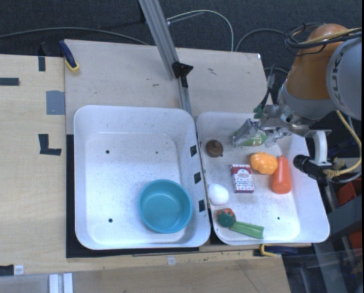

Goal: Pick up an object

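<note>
1. Sitting in the left bin (90, 127) is a blue bowl (164, 206).
2. The right bin (303, 224) holds a brown ball (214, 148), white egg (218, 194), red card box (242, 178), orange lump (264, 162), and orange-red carrot (281, 175).
3. The gripper (250, 133) hangs over a pale green item (255, 140) at the bin's far side; whether the claw is spread or closed, I cannot tell.

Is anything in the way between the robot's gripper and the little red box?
Nothing visible blocks it. The gripper is over the top of the right bin, and the red box lies just below it with bare bin floor between. The orange toy sits close beside the box on its right.
</note>
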You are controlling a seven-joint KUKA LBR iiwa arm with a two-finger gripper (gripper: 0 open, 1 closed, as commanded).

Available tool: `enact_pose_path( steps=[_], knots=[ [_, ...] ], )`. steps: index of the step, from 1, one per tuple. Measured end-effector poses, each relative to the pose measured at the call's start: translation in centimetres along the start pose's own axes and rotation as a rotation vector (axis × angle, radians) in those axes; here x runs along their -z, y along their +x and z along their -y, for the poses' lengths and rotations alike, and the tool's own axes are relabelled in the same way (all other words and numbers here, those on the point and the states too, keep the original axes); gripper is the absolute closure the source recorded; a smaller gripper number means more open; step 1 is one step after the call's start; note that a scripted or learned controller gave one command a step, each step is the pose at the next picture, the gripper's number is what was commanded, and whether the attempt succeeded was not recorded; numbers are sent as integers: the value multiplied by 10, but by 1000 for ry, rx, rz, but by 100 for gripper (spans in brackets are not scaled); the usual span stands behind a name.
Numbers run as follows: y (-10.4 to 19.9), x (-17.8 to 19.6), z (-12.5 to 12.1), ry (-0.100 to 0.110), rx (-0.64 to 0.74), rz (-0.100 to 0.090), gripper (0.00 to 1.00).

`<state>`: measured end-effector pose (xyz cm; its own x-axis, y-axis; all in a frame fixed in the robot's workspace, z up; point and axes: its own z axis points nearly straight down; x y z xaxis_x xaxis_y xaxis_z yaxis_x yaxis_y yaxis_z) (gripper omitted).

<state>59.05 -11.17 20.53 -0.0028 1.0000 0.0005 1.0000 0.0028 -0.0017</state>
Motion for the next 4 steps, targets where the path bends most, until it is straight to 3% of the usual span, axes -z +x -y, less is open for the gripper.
enact_pose_path(
  steps=[1,3,4],
  knots=[
    [0,0,0,0,0,0,0],
    [-1,-117,0,1,-1,2,0],
    [0,-105,0,1,0,0,100]
  ],
)
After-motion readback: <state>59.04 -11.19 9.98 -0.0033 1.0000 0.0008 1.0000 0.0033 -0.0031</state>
